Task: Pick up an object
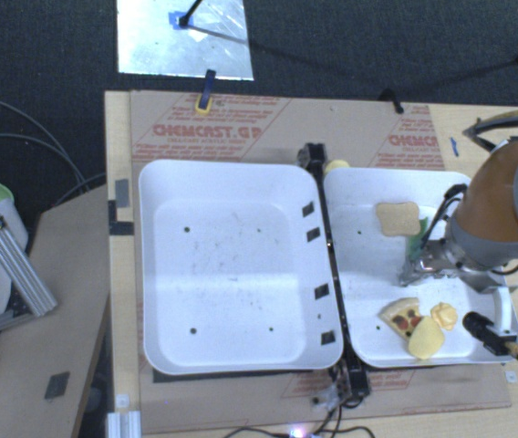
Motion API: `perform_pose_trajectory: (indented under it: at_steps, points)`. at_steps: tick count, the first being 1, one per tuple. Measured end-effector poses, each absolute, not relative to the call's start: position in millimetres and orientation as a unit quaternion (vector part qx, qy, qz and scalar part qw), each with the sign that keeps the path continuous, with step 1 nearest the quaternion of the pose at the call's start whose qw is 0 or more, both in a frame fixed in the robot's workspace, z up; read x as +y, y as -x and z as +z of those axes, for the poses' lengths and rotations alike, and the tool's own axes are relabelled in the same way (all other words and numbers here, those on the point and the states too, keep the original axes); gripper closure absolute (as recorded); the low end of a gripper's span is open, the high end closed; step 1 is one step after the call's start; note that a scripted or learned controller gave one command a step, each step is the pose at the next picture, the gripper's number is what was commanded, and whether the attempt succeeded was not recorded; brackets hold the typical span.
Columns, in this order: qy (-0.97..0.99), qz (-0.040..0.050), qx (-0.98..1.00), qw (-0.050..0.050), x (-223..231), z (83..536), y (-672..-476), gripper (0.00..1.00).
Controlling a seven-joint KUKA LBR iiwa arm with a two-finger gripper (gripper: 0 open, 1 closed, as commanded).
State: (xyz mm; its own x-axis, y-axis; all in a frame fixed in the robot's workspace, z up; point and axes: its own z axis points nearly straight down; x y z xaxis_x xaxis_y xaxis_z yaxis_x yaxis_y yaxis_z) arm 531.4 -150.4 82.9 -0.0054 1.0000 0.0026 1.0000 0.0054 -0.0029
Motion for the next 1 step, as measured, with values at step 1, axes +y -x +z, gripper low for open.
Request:
perform_pose_trajectory:
  at_steps: [1]
  points:
    - [0.702,-0.0051,-0.712,-0.001,-39.4,190.1,-502.0,1.0]
